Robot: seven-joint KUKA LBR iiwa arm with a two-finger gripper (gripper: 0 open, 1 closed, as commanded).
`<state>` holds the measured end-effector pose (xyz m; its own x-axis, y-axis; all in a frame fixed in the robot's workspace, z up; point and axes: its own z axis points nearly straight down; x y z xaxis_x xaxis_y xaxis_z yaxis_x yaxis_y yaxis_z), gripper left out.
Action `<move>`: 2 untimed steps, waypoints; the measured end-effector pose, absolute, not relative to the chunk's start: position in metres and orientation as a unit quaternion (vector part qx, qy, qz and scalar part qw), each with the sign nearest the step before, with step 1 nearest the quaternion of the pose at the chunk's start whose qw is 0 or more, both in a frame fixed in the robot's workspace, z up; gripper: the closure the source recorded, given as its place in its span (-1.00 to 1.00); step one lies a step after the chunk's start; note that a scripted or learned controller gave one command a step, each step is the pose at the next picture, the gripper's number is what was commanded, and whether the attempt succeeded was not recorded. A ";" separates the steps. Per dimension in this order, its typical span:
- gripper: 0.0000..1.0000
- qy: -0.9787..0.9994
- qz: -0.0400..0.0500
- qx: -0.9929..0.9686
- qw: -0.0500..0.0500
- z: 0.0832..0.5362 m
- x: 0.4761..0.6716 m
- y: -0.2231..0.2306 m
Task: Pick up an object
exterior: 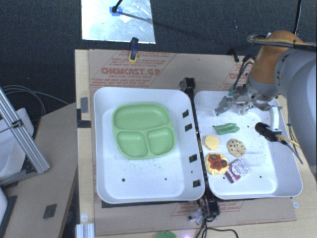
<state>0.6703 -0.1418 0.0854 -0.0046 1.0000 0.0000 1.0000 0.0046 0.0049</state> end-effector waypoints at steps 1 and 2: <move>-1.00 0.706 -0.003 0.708 -0.005 0.084 0.532 -0.133; -1.00 0.710 0.003 0.704 0.004 0.086 0.620 -0.122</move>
